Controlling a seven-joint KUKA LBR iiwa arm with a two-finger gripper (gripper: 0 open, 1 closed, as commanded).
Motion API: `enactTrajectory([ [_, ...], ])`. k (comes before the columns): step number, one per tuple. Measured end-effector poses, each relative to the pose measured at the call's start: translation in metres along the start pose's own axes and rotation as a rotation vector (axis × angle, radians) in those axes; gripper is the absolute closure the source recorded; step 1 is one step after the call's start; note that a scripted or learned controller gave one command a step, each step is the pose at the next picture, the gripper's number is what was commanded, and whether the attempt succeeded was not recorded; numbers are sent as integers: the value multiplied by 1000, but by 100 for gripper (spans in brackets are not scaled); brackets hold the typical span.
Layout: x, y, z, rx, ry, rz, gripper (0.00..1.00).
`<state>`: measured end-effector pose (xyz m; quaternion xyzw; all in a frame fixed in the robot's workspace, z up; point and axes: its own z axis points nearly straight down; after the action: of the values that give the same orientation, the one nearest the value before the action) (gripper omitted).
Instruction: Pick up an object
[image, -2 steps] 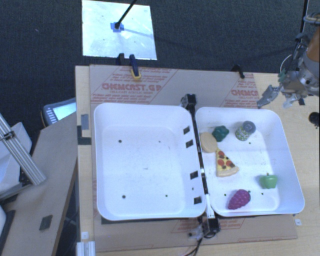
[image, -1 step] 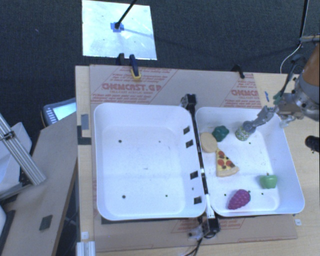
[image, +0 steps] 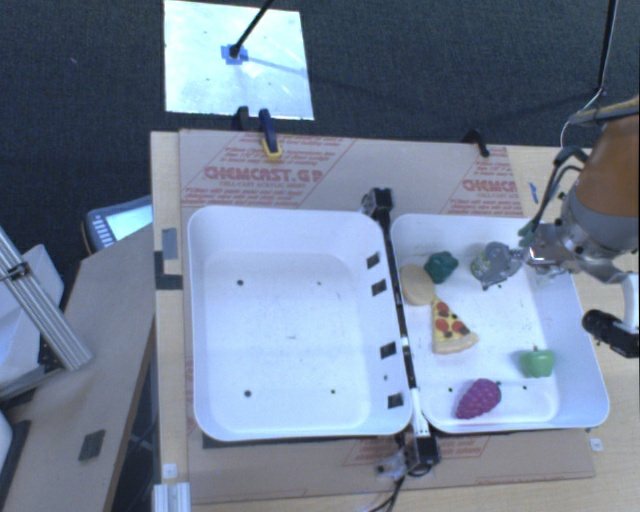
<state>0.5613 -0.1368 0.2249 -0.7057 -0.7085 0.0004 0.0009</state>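
Note:
My gripper (image: 492, 265) hangs over the back part of the right bin (image: 590, 395), reaching in from the right below the arm's orange band (image: 612, 170). Just left of it lies a dark green toy (image: 440, 266), close but apart. A beige rounded piece (image: 417, 285) rests against the bin's left wall. A pizza slice (image: 451, 329) lies near the middle. A small green pepper (image: 537, 362) sits at the front right and a purple grape bunch (image: 478, 398) at the front. Nothing can be made out in the gripper's grasp.
The left bin (image: 200, 330) stands beside the right one, split from it by a black-clipped divider (image: 392, 320). Both rest on a cardboard sheet (image: 330, 165). Yellow and black clamps (image: 268, 135) hold its back edge. A black arm part (image: 612, 332) overhangs the right rim.

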Motion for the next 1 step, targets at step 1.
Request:
enactTrajectory([
  [1,40,-35,14,0,1,-3,0],
])
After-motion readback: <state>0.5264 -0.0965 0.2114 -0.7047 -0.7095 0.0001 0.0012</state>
